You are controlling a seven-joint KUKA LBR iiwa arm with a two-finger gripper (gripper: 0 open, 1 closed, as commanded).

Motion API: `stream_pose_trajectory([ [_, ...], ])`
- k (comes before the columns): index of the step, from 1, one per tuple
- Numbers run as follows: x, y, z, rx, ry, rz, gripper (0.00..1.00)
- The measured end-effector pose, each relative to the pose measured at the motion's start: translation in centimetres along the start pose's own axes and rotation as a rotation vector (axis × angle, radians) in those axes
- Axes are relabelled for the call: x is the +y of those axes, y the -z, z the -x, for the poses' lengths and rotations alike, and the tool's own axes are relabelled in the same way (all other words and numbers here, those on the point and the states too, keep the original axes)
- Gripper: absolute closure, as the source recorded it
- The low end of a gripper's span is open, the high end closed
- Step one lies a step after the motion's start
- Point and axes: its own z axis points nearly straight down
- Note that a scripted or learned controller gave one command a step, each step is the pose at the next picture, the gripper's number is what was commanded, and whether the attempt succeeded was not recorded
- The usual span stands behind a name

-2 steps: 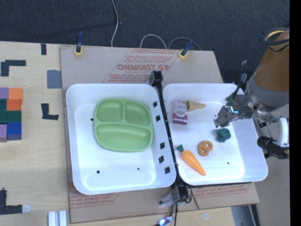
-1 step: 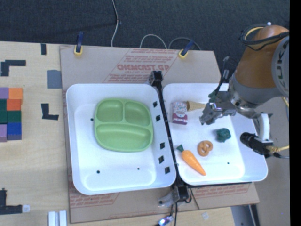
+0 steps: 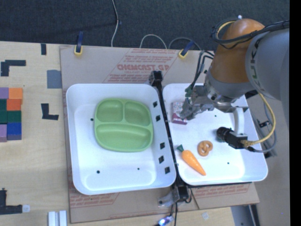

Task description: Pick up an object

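In the right bin (image 3: 254, 171), the gripper (image 3: 184, 111) is lowered over a small purple object (image 3: 178, 118) near the dividing wall, apparently for picking, though jaw state cannot be told.

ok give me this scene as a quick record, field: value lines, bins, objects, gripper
left bin: holds a green divided plate
right bin: holds a carrot, a pretzel and a small purple item
carrot: near the front left of the right bin, leafy end toward the divider
pretzel: just right of the carrot, apart from it
purple item: by the divider, under the gripper
gripper: low over the purple item; grasp cannot be judged
arm: reaches in from the right
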Motion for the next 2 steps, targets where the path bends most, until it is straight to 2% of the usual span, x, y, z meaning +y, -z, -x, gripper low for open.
stream_pose_trajectory([
  [1,2.5,0.4,-5.6,0.001,0.001,0.001,1.0],
  [2,5.3,0.5,-9.8,0.0,-0.001,0.001,1.0],
])
